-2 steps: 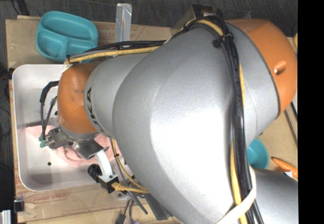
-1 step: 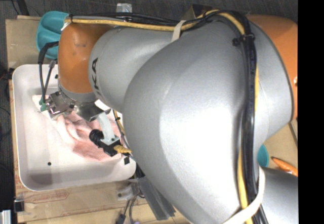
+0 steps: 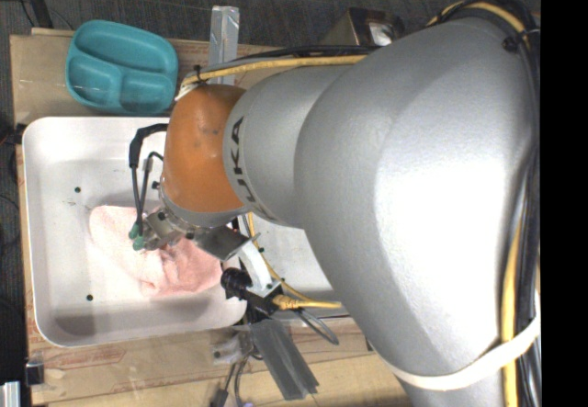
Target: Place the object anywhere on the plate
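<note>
A pale pink, soft, crumpled object (image 3: 124, 232) lies in the left white bin (image 3: 55, 212), near its middle. The gripper (image 3: 154, 235) hangs straight over the object's right part, under the orange wrist band, and touches or nearly touches it. The arm's bulk hides most of the gripper. The teal plate (image 3: 121, 65), with moulded compartments, sits on the bench beyond the bin's far left corner, outside it.
The grey arm (image 3: 386, 175) covers the whole right half of the view and the right bin. Cables and a connector (image 3: 253, 290) hang by the left bin's near right corner. A metal bracket (image 3: 223, 33) stands beside the plate.
</note>
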Robot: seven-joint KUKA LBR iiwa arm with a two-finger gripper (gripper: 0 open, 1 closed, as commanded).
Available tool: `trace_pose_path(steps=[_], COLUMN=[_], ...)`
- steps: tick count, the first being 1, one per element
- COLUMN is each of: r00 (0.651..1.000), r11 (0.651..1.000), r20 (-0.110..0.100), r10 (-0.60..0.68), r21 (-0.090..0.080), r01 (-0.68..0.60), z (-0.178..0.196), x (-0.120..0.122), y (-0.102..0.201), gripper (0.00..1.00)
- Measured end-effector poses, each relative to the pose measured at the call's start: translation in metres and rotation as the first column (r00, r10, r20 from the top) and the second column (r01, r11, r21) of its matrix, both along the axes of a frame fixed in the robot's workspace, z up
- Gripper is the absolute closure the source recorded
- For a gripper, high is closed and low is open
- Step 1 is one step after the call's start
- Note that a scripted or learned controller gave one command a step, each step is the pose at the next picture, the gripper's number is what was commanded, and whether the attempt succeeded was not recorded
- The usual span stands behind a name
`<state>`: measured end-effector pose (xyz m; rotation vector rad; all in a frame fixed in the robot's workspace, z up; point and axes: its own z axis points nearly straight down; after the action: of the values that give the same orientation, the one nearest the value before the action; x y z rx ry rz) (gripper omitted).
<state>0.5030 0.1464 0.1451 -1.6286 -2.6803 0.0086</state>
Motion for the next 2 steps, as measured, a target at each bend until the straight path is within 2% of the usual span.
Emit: trace_pose_path(steps=[1, 2], r00=[1.0, 0.996], r11=[1.0, 0.996], r20=[0.004, 0.003], r10=[0.002, -0.091], r21=[0.001, 0.0], r01=[-0.002, 0.091], z=[0.044, 0.065], x=[0.008, 0.034], y=[-0.087, -0.059], gripper=[1.0, 1.0])
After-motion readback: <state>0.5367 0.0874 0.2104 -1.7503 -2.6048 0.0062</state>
